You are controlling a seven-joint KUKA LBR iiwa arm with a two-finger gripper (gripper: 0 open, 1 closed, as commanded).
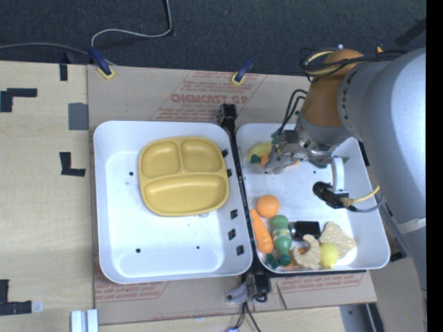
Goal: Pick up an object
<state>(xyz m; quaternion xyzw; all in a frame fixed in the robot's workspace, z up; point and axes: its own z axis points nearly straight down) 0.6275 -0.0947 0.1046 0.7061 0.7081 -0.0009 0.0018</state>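
In the right bin (367, 185), the gripper (275, 159) meets a seemingly yellow-green object (259, 152).

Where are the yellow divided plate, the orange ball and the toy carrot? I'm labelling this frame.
yellow divided plate (184, 175): camera view, on the ridge between its compartments.
orange ball (268, 205): camera view, on the middle of its top.
toy carrot (261, 234): camera view, midway along its orange body.
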